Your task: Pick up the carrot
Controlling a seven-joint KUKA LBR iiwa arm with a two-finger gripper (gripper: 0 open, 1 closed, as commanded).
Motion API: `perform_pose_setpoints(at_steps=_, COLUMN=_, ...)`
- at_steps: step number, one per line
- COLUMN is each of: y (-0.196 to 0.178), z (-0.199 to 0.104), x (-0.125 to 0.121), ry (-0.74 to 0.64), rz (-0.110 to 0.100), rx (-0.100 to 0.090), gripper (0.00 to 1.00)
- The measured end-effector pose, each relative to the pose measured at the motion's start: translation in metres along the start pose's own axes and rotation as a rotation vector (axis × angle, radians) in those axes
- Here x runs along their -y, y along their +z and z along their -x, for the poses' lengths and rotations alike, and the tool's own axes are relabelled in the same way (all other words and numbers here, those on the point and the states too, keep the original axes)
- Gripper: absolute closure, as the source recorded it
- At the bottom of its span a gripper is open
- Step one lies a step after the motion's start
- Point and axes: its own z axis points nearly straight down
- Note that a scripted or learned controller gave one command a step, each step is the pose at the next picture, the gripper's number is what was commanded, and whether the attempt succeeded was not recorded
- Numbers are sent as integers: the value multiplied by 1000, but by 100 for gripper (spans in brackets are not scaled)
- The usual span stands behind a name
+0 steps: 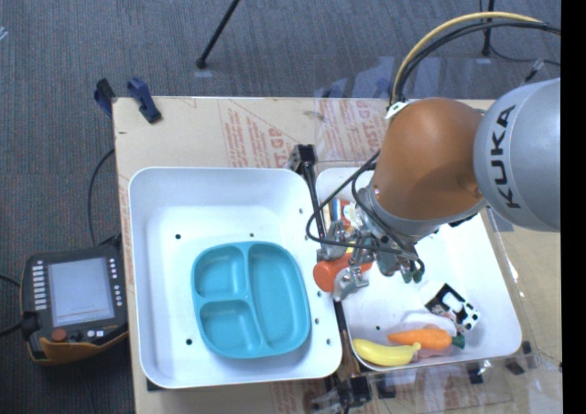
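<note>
The arm's orange band (430,160) hid much of your gripper (352,275) — spread or closed, you couldn't tell — which hung by a red-orange toy (327,273), well apart from the carrot (421,339) just beside the banana (385,353), so a wrong-object grab looked likely.

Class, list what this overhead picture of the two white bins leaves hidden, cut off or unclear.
1. Claw: the arm's orange wrist band covers much of it; finger state unclear.
2. Orange-red round object at the claw: partly hidden, identity unclear.
3. Right white bin: upper half hidden beneath the arm.
4. Orange carrot: green end overlapped by a black-and-white block; contact unclear.
</note>
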Motion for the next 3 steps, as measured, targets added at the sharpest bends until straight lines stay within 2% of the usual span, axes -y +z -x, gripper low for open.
perform_pose_setpoints(at_steps=1, y=-44, z=-32, x=70, ry=-51, rz=-4, rx=4, gripper=100)
perform_pose_setpoints(at_steps=2, y=-11, z=-24, x=79, ry=455, rz=0, rx=-3, gripper=100)
perform_pose_setpoints(at_steps=3, y=-12, z=-24, x=79, ry=454, rz=0, rx=-1, gripper=0)
